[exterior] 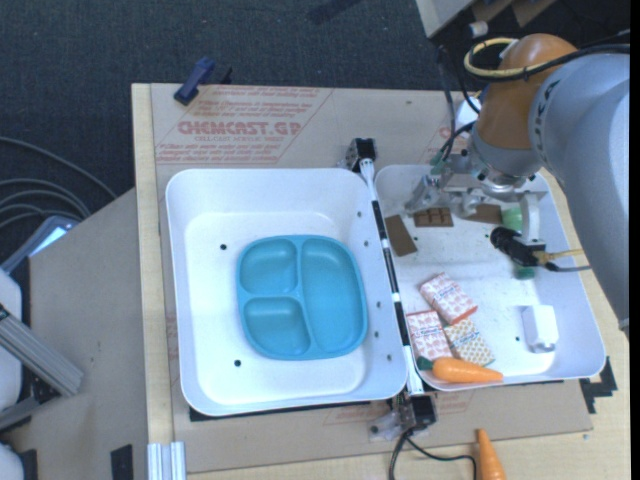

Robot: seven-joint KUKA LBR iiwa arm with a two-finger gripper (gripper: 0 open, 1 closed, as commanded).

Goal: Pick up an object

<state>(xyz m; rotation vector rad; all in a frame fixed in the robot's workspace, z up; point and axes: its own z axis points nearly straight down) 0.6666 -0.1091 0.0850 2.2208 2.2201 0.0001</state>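
My gripper (pixel 447 190) hangs low over the far left part of the right bin (pixel 570 353), with the grey arm and its orange band above it. Just below the gripper lies a small brown bar (pixel 433 218). A second brown block (pixel 400 235) lies by the bin's left wall. Toward the front of this bin lie three patterned snack packets (pixel 447 297), an orange carrot (pixel 465 371) and a small white block (pixel 539 326). Something green (pixel 513 214) shows beside the wrist, partly hidden.
The left bin (pixel 200 208) holds a blue divided plate (pixel 300 295). A black clip (pixel 362 152) sits where the two bins meet at the back. Another orange piece (pixel 485 457) lies on the bench in front of the right bin, and a blue object (pixel 194 81) lies at the board's far corner.
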